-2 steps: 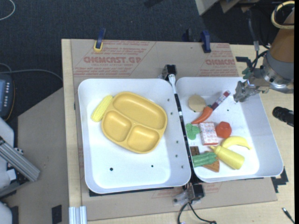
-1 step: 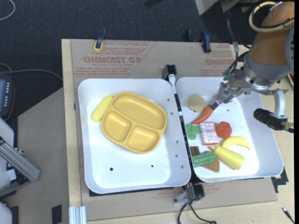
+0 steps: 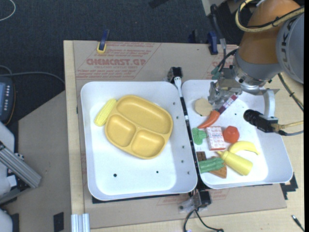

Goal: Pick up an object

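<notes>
Hand low over the rear part of right bin, reaching in from the upper right. Cannot tell how wide or narrow the hand stands: too dark and cluttered there. Just below it, orange carrot, tilted, upper end right at the hand, lower end pointing down-left; cannot tell whether gripped or merely touched. Left of the hand, pale round disc flat on the bin floor near the back left corner.

Further forward in the same bin: green piece by the left wall, red-and-white packet beside it, red tomato touching the packet's right side. In front of those, banana, yellow squash just beneath it, green bean pod to its left, small brown piece above the pod.

In left bin: yellow divided plate near the middle, corn cob leaning against its left rim.

Both bins side by side on cardboard-covered surface.
</notes>
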Robot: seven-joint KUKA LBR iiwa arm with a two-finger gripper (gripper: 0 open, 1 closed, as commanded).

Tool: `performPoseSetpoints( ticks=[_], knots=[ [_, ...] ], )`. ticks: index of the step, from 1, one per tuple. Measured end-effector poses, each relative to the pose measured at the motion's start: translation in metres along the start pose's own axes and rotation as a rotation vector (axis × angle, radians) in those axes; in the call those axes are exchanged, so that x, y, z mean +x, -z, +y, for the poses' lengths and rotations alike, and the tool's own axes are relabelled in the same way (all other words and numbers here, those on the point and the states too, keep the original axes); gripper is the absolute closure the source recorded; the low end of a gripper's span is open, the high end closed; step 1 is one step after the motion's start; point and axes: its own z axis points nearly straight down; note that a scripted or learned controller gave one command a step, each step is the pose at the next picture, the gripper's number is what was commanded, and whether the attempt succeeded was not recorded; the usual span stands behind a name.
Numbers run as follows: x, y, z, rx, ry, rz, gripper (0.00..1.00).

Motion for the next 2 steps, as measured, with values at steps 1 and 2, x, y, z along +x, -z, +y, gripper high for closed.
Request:
performPoseSetpoints(
  ticks=[1,2],
  knots=[
    [0.042,-0.005,0.014,0.000,-0.002,-0.002,1.00],
    [0.090,0.006,0.020,-0.001,-0.001,-0.001,1.00]
  ],
)
